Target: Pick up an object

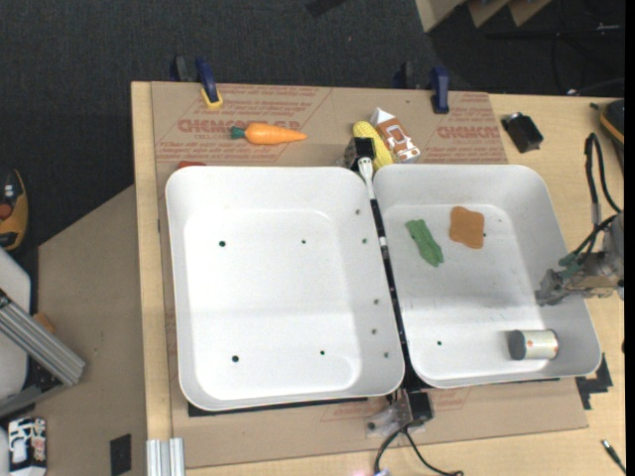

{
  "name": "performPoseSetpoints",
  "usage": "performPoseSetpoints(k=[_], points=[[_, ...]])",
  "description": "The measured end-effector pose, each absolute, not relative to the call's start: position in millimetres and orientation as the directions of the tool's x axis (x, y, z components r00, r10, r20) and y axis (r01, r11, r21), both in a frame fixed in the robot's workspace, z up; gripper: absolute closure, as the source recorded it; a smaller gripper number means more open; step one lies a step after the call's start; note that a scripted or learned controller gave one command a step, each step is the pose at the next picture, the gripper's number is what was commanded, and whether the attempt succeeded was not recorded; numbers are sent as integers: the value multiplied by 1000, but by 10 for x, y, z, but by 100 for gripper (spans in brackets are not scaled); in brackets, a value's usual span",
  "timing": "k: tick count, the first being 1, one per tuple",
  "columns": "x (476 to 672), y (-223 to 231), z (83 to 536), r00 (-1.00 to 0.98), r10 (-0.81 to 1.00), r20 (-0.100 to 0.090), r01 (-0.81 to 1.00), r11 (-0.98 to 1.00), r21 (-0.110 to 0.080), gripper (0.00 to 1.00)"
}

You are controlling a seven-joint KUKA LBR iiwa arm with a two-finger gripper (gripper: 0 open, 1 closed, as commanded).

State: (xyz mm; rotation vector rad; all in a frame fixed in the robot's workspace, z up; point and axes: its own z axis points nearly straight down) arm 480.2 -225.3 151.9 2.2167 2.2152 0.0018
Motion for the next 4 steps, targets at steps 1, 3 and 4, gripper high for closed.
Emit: performPoseSetpoints(k=[1,3,4], points=[[4788,-2234,1215,0,1000,2,1000,0,-3,100],[4782,-2079,973,-1,1000,3,1000,1,-4,100],[4800,-2250,1432,1,1000,-4,1000,-1,5,100]])
